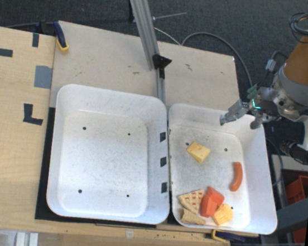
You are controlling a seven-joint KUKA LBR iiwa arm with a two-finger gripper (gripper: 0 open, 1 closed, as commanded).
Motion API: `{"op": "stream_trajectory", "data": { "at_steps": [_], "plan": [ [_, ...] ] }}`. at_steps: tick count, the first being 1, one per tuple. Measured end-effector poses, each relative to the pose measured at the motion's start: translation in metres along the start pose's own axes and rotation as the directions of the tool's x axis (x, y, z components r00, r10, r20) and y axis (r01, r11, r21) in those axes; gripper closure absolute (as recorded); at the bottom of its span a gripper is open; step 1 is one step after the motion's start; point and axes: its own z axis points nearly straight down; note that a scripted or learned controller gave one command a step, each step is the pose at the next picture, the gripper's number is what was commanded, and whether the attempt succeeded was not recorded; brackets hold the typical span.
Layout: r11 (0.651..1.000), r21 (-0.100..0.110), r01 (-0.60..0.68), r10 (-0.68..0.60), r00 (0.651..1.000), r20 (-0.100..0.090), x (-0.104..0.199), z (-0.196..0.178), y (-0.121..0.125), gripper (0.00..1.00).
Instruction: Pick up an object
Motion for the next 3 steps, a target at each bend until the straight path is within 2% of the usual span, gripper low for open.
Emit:
{"op": "stream_trajectory", "data": {
  "at_steps": [1, 3],
  "plan": [
    [1.000, 0.005, -0.002, 0.002, 1.000, 0.001, -0.005, 0.048, 0.006, 0.00],
    [1.000, 0.005, -0.001, 0.001, 1.000, 0.000, 0.000, 0.152, -0.013, 0.00]
  ]
}}
